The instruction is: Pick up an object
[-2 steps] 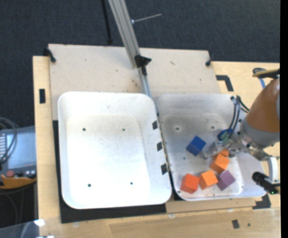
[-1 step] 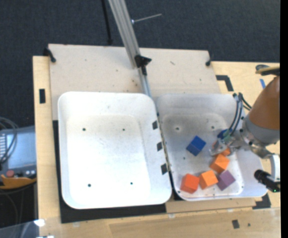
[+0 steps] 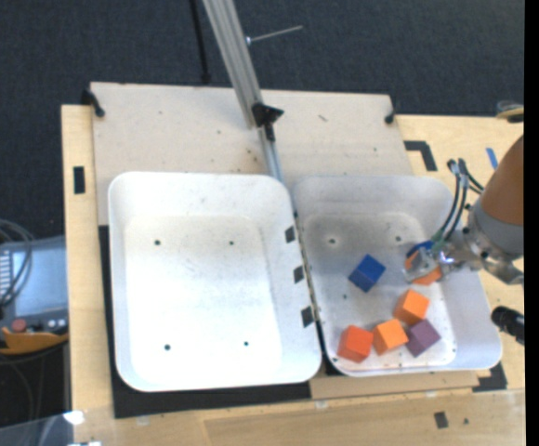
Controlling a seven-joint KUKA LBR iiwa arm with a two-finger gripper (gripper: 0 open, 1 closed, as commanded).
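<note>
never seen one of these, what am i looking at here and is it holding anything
This is one camera fixed above a bench, looking down at a slant. Two shallow white bins sit side by side: the left bin and the right bin. A grey and orange robot arm reaches in from the right, its gripper low over the right bin. In that bin lie a blue cube, three orange cubes and a purple cube. Whether the gripper holds anything is too blurred to tell.
</note>
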